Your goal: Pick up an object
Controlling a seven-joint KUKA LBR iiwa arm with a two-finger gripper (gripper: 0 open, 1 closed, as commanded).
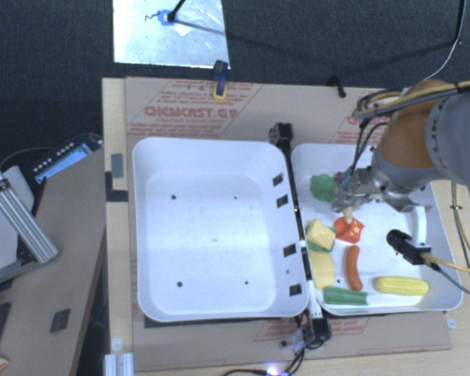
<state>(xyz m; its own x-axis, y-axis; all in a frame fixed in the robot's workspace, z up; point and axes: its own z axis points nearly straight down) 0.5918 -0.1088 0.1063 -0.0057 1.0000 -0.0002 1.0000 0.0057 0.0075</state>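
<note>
Bins: I count two white bins side by side on the bench (196, 108), a left bin (211, 233) and a right bin (439, 276).
Arm: I see one grey arm (423, 139), and it reaches over the far right corner of the right bin.
Claw: I see one claw (347, 202). It hangs over the middle of the right bin. I cannot tell if it is open or shut.
Toys: I count seven, all in the right bin.
Red toy (348, 228): one, in the middle of the bin, just under the claw. I cannot tell if they touch.
Green leafy toy (323, 186): one, near the far left corner, just beside the claw.
Yellow wedge (319, 235): one, at the left edge, beside the red toy.
Pale yellow block (323, 269): one, at the left edge, touching the wedge.
Orange sausage (353, 266): one, beside the block.
Green long toy (345, 294): one, at the front edge.
Yellow corn (401, 286): one, at the front edge, near the right corner.
</note>
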